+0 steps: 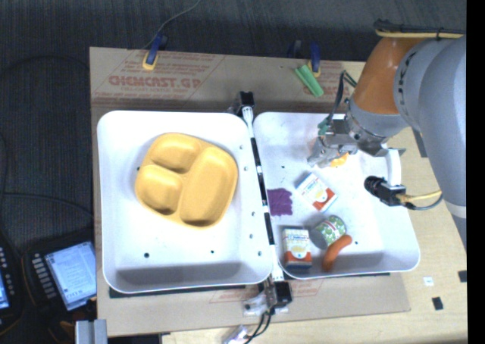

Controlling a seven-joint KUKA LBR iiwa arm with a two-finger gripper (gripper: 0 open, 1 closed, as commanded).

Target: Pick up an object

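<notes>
Camera view, arm bent over right bin (394, 255), tool (327, 154) low (near far wall)

small yellow-orange piece (339, 159), right bin's (394, 255) upper part

Bench (151, 81): brown board top, 2 white bins (114, 183) side by side, blue clamps (154, 51), green marker (308, 80).

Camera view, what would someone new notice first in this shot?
Probably the big yellow divided tray, lying upside down and taking up most of the left bin. Next, the grey arm with its orange band, reaching from the right so its pincer hangs over the right bin's far part. Small items cluster near that bin's front: a purple piece, a carton, a can.
</notes>
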